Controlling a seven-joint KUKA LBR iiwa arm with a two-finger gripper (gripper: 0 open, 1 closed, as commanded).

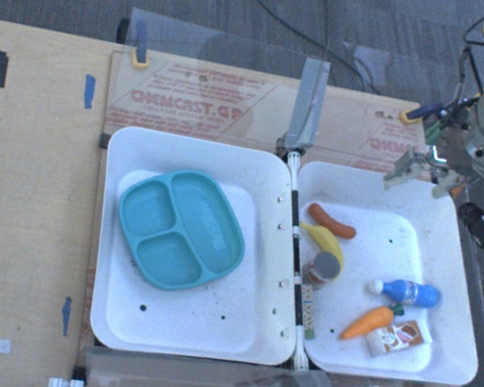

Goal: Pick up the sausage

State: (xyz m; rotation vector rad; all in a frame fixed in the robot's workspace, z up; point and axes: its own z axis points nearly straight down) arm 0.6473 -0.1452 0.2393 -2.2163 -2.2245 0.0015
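Observation:
The sausage (331, 220), reddish-brown and short, lies in the right bin (451, 271) near its back left corner, just behind a yellow banana (324, 242). My gripper (423, 178) hangs over the bin's back rim at the upper right, below the orange-banded wrist. It is well to the right of the sausage and behind it. Its fingers stand open and apart with nothing between them.
The right bin also holds a small can (325, 268), a blue bottle (405, 292), a carrot (368, 322) and a small carton (400, 337). A teal divided plate (181, 228) lies in the left bin (105, 284). A metal post (307, 107) stands behind the divider.

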